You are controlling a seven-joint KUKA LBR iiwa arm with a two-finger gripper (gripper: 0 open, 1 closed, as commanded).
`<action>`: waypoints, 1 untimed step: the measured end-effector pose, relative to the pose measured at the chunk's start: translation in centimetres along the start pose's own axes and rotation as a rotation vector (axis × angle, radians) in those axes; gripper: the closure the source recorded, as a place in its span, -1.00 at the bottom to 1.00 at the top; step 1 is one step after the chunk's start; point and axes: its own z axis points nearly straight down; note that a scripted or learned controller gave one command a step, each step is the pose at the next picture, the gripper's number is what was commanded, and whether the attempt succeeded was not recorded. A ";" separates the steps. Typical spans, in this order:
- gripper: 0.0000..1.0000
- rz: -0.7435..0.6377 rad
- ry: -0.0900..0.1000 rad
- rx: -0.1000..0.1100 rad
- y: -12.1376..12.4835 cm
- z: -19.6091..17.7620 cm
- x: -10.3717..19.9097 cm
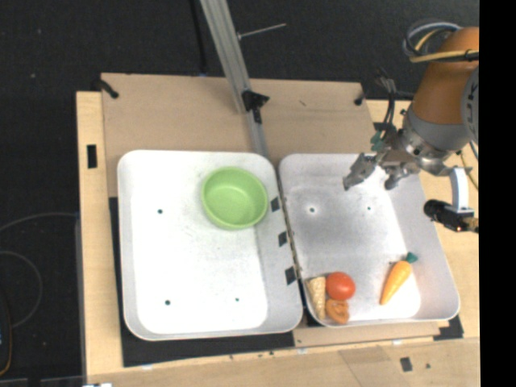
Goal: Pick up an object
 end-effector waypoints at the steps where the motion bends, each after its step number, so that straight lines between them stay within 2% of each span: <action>1: -1.00 0.001 0.001 0.002 -0.7 5.8 0.6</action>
